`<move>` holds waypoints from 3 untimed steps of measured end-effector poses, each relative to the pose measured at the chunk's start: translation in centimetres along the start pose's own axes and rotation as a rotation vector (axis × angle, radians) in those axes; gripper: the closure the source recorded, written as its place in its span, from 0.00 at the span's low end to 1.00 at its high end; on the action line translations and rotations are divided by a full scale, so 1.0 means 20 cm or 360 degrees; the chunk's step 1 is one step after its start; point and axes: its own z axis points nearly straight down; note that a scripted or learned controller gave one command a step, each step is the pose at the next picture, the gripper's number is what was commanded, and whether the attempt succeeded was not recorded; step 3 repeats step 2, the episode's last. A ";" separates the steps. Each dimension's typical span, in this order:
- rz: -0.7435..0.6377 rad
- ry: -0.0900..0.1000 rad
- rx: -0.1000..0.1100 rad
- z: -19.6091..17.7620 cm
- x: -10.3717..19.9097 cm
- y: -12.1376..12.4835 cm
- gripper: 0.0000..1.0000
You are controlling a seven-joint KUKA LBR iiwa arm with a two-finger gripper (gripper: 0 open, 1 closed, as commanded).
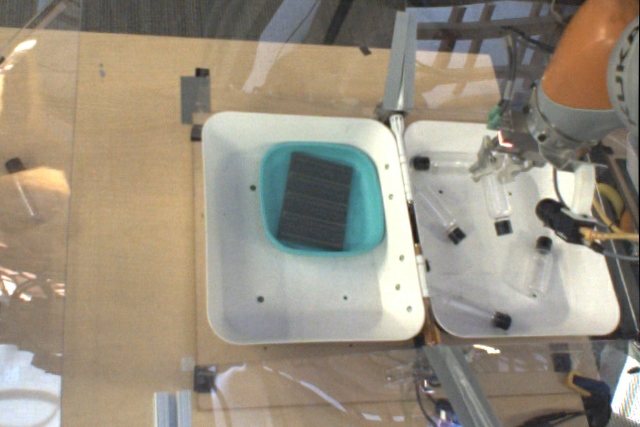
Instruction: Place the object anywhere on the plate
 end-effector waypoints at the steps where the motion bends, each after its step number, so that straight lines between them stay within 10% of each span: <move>1: -0.0579 0.0001 0.0005 0.08 0.25 -0.30 1.00; 2: -0.0579 0.0001 0.0004 0.08 0.25 -0.30 0.00; 3: -0.0579 0.0001 0.0004 0.08 0.25 -0.30 0.00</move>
